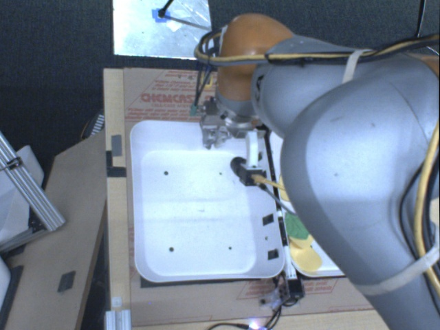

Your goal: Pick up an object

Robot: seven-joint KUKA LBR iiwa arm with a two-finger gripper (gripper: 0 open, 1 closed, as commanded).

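The grey arm takes up most of what I can see. It reaches in from the right and bulks over that side of the bench, so nearly all of the right bin is hidden under it. Its orange band sits high at the back, above the wrist, and the wrist points down.

The left bin lies open to view. The part of its floor I can see is plain white with a few small dark dots, which look like marks in the tray, not things to pick.

The gripper hangs over the far edge of the left bin, close to the rim near the corner that meets the other bin. My guess is that it is poised at height between the two bins, not committed to a grab. It is small and grey against the white, and from here I cannot tell how far the claw is open or whether it has anything in it.

The likely things to pick are in the right bin, well apart from the claw. A green thing and a yellow thing peek out just beside the divider, below the arm. Both are cut off by the arm, so I cannot name them or say what else lies with them.
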